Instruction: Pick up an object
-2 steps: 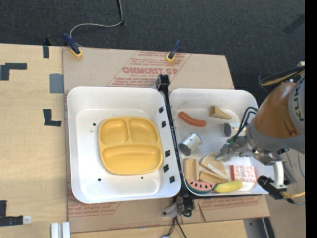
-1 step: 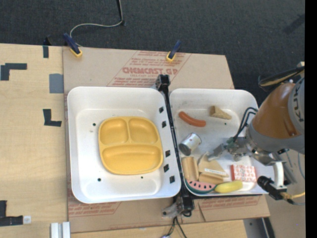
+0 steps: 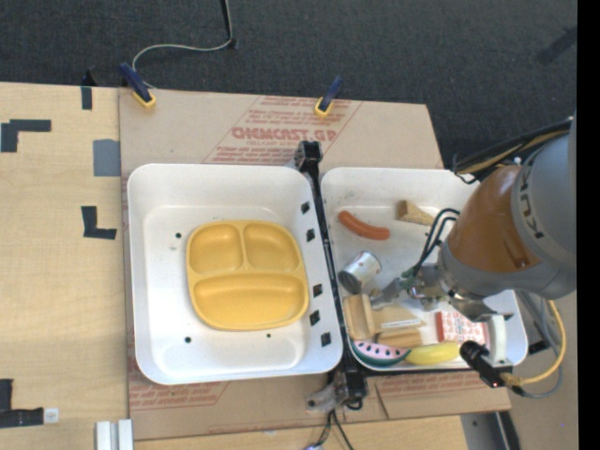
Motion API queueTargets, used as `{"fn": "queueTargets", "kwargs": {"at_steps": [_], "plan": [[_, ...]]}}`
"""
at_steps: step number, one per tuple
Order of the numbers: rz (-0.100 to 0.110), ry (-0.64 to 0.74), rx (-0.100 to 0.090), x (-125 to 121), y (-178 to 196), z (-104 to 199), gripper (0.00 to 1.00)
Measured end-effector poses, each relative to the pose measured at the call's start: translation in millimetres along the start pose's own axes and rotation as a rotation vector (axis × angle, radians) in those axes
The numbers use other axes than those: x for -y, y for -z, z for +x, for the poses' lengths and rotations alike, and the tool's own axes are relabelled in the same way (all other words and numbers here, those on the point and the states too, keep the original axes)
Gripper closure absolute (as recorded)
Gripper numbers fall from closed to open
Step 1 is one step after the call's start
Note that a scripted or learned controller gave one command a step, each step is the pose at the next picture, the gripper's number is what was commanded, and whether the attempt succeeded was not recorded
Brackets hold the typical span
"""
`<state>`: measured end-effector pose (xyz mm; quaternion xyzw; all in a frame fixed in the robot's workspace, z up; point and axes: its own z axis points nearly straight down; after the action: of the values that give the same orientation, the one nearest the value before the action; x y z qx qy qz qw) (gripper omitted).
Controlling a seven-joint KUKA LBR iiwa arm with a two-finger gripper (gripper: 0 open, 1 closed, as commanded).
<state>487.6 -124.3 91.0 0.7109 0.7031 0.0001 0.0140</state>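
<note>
Nothing's been picked up yet as far as I can judge: the gripper (image 3: 398,292) is down low in the right bin (image 3: 375,181) just beside the can (image 3: 360,270), and I can't tell if it's open or closed, so the actual grab and lift still look like they're left to do. Going near to far from the can: the melon slice (image 3: 378,353), banana (image 3: 434,352) and red box (image 3: 457,326) sit at the bin's front edge, a tan box (image 3: 361,315) lies right below the can and crowds it, the sausage (image 3: 363,225) and a wood block (image 3: 414,213) are behind it. Over in the left bin (image 3: 150,251) there's a yellow tray (image 3: 247,275), well out of the way.
</note>
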Motion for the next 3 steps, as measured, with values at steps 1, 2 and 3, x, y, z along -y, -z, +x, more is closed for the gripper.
{"fn": "queueTargets", "kwargs": {"at_steps": [1,2,3], "plan": [[0.005,0.012,-0.018,-127,-3,23,0.00],[0.006,0.014,-0.019,-128,8,24,1.00],[0.015,0.011,-0.014,-143,-8,-90,1.00]]}}
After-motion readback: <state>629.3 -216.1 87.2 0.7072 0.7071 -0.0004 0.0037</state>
